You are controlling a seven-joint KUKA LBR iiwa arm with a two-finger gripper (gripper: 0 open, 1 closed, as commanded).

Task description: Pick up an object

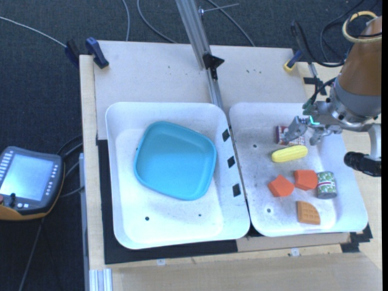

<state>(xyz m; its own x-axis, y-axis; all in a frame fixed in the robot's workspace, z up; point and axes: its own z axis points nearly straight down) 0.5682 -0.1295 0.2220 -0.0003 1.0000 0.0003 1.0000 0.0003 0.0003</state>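
Right bin (262, 120) holds green labelled can (326, 184), print unreadable.

I see my gripper (301, 128) low in the right bin (260, 217), at about two o'clock, just above the corn (289, 154) and beside a small red packet (282, 134). Two orange blocks (280, 186), a can (326, 184) and a waffle (308, 213) lie toward five o'clock. A blue plate (176, 160) sits in the left bin (121, 120).
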